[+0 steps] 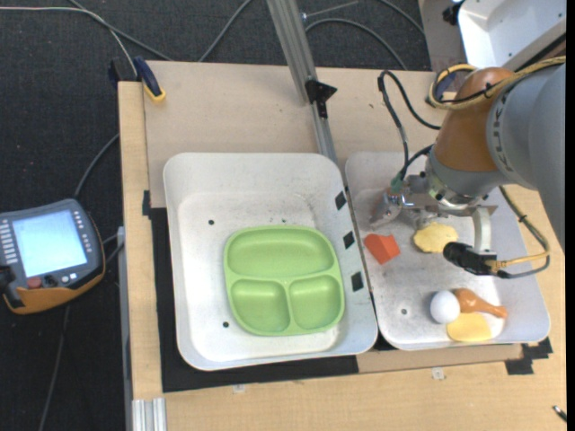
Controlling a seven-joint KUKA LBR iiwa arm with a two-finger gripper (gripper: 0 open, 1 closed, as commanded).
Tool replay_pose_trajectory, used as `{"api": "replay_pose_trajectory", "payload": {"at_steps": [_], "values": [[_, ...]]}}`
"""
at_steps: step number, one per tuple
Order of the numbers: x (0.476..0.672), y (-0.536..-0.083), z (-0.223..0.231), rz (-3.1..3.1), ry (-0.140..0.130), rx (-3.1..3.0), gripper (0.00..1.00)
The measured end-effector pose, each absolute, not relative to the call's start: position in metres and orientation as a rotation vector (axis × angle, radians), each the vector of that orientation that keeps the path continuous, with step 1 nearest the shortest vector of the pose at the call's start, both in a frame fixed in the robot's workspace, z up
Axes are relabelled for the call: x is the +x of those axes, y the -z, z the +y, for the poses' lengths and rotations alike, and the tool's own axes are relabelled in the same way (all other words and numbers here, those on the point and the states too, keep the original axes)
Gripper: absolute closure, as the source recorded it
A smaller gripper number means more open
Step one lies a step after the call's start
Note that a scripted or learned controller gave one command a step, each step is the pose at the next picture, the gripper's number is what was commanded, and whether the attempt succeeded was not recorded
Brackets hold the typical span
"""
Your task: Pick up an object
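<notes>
The right bin (404,326) holds several small things. An orange block (382,248) lies near its left wall. A pale yellow flat piece (436,237) lies just right of the block. Toward the front sit a white ball (443,306), an orange drumstick toy (482,304) and a yellow piece (472,329), all close together. My gripper (396,201) hangs low over the bin's back part, behind the orange block and left of the yellow flat piece. Nothing shows held in it.
The left bin (193,241) holds a green divided plate (284,278). A slanted metal pole (301,70) crosses the bench behind the bins. Cables (512,260) trail from the arm over the right bin. A teach pendant (45,254) lies off the bench at left.
</notes>
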State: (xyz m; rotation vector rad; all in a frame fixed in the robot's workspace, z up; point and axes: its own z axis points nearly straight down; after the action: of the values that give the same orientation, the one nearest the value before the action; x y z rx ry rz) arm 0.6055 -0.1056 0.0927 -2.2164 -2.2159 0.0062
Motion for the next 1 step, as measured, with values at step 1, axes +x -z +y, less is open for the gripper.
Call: {"api": "replay_pose_trajectory", "payload": {"at_steps": [1], "values": [[0.6061, -0.0857, -0.1052, -2.22, -0.001, -2.22, 0.0]]}}
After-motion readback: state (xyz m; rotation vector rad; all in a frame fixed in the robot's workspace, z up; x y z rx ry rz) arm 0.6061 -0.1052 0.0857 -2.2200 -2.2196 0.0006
